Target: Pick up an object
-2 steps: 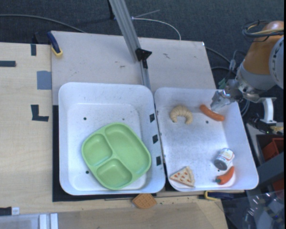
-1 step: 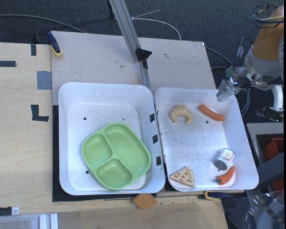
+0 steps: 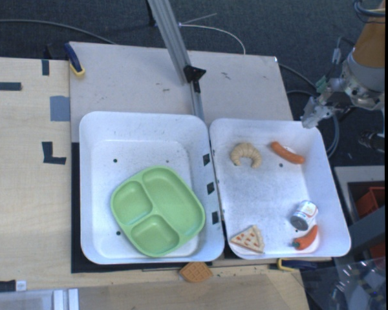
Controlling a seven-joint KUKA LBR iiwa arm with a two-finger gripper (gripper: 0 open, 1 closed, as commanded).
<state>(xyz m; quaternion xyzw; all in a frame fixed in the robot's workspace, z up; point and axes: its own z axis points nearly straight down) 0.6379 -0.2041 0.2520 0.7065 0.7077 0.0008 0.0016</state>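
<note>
Curved croissant (image 3: 246, 154) lies near smooth sausage (image 3: 288, 152).

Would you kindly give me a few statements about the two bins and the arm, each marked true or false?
1. The green divided plate lies in the left bin. True.
2. The croissant sits on the green plate. False: it lies in the right bin, near the far edge.
3. The pincer hovers outside the right bin's far right corner, holding nothing. True.
4. The sausage touches the croissant. False: they lie apart.
5. The small can lies beside the carrot. True.
6. The sandwich wedge is in the left bin. False: right bin, near edge.
</note>
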